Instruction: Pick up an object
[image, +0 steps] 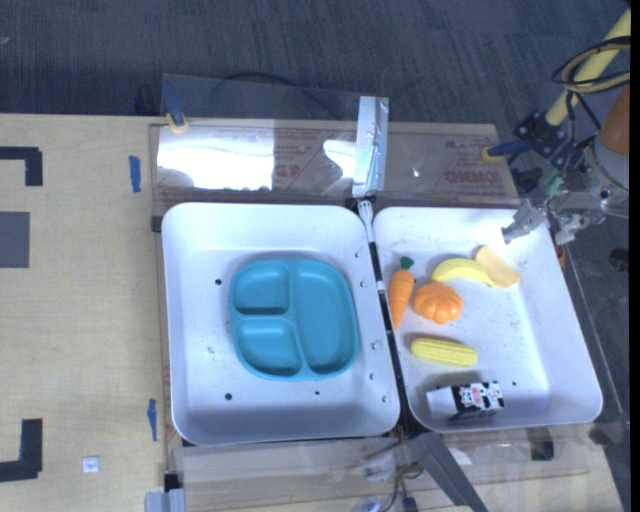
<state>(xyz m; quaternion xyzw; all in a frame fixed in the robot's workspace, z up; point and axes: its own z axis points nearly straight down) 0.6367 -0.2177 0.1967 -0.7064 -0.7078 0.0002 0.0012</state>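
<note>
Nearest, black-and-white carton (468, 399) lies below corn (443, 350), pumpkin (438, 302), carrot (400, 296).

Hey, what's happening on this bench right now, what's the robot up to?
A robot arm reaches in from the right, with its gripper at the far right corner of the right bin, holding nothing that shows. That bin holds toy food: a carrot, a small pumpkin, a banana, a pale yellow piece, a corn cob and a small black-and-white item. The left bin holds a blue divided tray. Nothing has been picked up yet.
</note>
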